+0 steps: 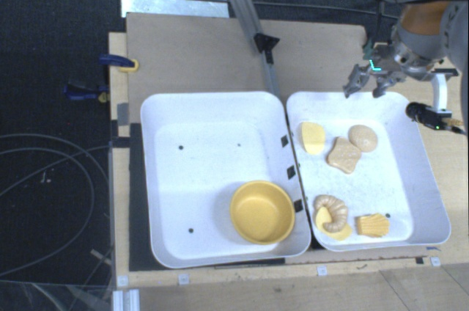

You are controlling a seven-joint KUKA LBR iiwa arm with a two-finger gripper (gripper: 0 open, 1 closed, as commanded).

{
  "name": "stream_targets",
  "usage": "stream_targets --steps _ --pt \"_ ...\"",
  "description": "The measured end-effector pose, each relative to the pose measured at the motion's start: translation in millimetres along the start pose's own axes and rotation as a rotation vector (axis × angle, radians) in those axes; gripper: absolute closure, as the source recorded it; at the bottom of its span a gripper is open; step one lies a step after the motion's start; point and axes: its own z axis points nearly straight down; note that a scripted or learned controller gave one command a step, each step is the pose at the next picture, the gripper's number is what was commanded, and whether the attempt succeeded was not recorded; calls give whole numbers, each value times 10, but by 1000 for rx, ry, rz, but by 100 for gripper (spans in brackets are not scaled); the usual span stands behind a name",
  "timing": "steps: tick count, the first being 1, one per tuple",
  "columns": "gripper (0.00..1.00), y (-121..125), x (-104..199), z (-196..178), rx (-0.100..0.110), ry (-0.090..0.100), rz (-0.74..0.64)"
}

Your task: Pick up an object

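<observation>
Now we see the pincer [368, 85] hanging with fingers apart, holding nothing, above the far edge of the right bin [418, 155] on the counter [198, 53].

Bright, even light; perhaps slightly soft.

One fixed cam above bench, slanted down on both bins [220, 103].

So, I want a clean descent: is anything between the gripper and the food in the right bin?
Nothing visible. The gripper is above the right bin's far rim; the food pieces lie uncovered on its floor.
</observation>
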Motion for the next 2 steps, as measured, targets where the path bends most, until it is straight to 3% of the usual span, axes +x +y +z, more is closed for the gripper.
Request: stream_targets --steps 1,2 --pt "0 6 0 -12 -2 0 0" --pt "0 43 50 415 0 -1 -3"
